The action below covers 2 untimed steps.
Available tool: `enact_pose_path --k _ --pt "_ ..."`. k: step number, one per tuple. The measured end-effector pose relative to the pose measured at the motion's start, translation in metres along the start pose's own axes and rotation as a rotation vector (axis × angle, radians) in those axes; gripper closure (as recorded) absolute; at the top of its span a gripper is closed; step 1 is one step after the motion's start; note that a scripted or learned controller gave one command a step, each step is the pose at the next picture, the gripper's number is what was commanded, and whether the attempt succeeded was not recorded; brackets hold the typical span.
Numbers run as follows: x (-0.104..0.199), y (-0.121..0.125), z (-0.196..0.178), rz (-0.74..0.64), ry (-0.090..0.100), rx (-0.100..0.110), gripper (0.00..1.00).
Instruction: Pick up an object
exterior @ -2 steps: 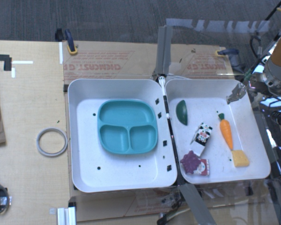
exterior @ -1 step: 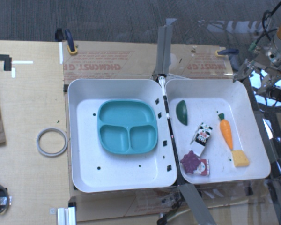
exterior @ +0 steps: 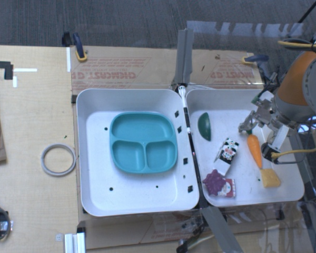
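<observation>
My gripper (exterior: 260,129) hangs over the right part of the right bin (exterior: 289,194), just above the top end of an orange carrot (exterior: 255,151) that lies along the bin floor. The wrist hides the space beneath the gripper. Left of the carrot lie a black-and-white cow-patterned carton (exterior: 228,152), a dark green leaf-shaped piece (exterior: 204,126), a purple grape bunch (exterior: 214,181) and a red-and-white packet (exterior: 229,188). A yellow-brown chunk (exterior: 270,178) lies below the carrot's tip.
The left bin (exterior: 89,157) holds a teal divided plate (exterior: 144,142). A ridge (exterior: 187,141) separates the two bins. A grey ring (exterior: 58,159) lies on the wooden bench at left. A yellow cable (exterior: 289,153) loops beside the arm near the right bin's wall.
</observation>
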<state>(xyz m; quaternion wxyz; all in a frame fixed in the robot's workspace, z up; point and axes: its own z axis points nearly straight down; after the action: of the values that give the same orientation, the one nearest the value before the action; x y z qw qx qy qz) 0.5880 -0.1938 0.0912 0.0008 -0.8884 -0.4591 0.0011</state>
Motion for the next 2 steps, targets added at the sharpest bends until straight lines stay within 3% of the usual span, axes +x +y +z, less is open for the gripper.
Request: enact_pose_path --k 1,2 --pt "-0.012 -0.015 -0.111 -0.273 -0.001 -0.001 0.0" --pt "-0.041 -0.04 -0.009 -0.244 0.002 0.0 0.0"
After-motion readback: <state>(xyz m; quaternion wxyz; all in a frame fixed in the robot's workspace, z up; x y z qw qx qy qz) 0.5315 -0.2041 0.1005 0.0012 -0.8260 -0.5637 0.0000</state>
